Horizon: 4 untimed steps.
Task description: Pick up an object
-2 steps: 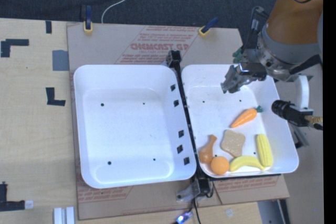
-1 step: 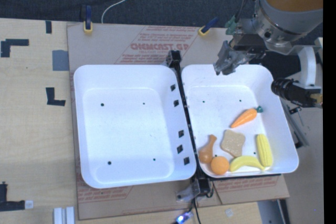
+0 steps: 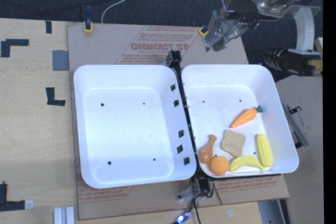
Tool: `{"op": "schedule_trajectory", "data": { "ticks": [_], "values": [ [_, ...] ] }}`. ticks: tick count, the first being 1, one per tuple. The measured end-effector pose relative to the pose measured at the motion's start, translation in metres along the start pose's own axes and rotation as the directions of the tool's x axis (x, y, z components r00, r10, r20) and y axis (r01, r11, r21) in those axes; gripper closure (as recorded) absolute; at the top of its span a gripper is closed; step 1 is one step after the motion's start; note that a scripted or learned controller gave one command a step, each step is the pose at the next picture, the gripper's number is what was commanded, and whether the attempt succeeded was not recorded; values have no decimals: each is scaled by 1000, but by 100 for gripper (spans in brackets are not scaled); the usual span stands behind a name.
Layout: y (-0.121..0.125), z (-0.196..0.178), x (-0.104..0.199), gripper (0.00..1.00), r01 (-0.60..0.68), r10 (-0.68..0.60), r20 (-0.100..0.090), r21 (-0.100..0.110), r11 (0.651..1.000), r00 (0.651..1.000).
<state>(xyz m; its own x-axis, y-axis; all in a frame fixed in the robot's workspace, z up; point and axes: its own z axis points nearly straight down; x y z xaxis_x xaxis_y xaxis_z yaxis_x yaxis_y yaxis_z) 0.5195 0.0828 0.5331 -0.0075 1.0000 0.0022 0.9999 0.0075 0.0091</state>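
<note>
White plastic forms the two shallow bins, the left bin [image 3: 89,86] and the right bin [image 3: 273,92], which are set side by side on a cardboard sheet [image 3: 152,47] laid over the wooden surface [image 3: 31,113]. The hand [image 3: 216,42] is seen above the far edge of the cardboard, just beyond the far rim of the right bin and close to the black clips [image 3: 174,57] where the bins meet; whether its fingers are spread or pressed together cannot be told, and nothing is seen between them. All the objects are gathered in the near corner of the right bin, well apart from the hand and on the opposite side of the bin from it. An orange carrot [image 3: 244,117] lies tilted, nearest to the hand of the group. Beyond it from the hand, a tan bread slice [image 3: 232,142] is found, with a yellow corn cob [image 3: 264,150] to one side and a brown drumstick [image 3: 208,150] to the other. A yellow banana [image 3: 245,164] and an orange ball [image 3: 219,166] lie farthest from the hand, against the near wall, the ball touching the drumstick. The bin floor between the hand and the carrot is left open. A white cable [image 3: 118,0] and a yellow clamp [image 3: 87,26] are seen off to the side of the hand, at the far corner of the cardboard.
</note>
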Motion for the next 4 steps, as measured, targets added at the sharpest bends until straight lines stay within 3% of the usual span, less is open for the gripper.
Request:
{"op": "schedule_trajectory", "data": {
  "ticks": [1, 4],
  "values": [
    [-37, -2, 62, 100, 2, -2, 1, 10, 1000, 1000],
    [-34, -31, 60, 100, -2, 2, 4, 13, 1000, 1000]
  ]
}}
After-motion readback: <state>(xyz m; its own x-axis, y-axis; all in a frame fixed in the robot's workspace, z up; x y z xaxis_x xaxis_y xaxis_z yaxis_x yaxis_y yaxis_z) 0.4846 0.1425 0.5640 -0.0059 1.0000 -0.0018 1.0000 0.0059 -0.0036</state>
